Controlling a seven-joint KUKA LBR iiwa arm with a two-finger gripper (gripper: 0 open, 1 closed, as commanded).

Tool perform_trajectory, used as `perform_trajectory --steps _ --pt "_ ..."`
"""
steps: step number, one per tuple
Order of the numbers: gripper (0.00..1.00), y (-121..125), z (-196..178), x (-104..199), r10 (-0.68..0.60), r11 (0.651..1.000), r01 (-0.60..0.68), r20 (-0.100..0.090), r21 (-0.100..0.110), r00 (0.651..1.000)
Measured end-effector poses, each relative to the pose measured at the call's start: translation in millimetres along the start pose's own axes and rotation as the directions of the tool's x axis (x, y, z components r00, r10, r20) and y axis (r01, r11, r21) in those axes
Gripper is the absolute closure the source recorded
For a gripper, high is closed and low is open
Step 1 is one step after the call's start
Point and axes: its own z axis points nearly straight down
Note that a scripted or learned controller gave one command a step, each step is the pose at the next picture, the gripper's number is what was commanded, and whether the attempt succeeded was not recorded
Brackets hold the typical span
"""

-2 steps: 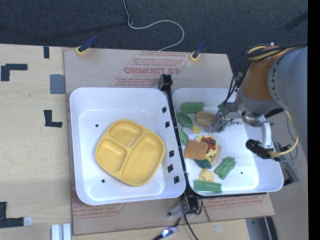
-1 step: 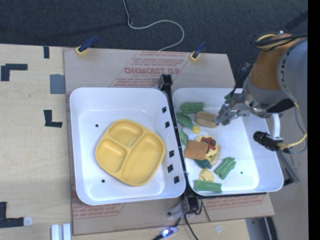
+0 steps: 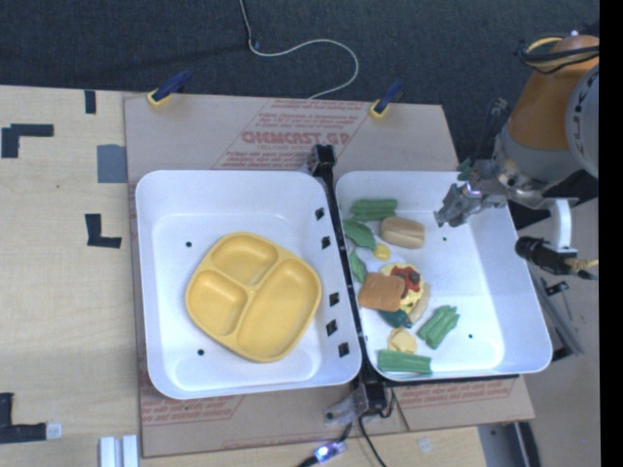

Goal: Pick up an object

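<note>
The gripper (image 3: 454, 208) hangs over the upper right part of the right bin (image 3: 506, 290), fingers pointing down and toward the bin's middle; nothing lies between them, and how far they are parted cannot be told at this angle. The nearest candidate is the tan bread roll (image 3: 401, 231), just to the gripper's left and slightly below it in the picture, long axis running left to right, roughly in line with the approach. Further out in the same direction lies a green bean pod (image 3: 374, 207), then the sandwich (image 3: 393, 293) and the remaining green pieces toward the bin's near edge. The yellow divided plate (image 3: 254, 296) sits well apart in the left bin (image 3: 156, 261). The arm (image 3: 555, 105) enters from the right, wrist bent downward. Judgement: pick not yet made.
</note>
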Motion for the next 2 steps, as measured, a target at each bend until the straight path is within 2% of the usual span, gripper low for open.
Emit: perform_trajectory --steps 1,2 --pt "1.0 1.0 -36.0 0.2 -0.001 1.0 0.001 -0.001 0.001 1.0" --pt "1.0 -43.4 -32.4 39.5 -0.002 1.0 0.002 -0.002 0.008 1.0"
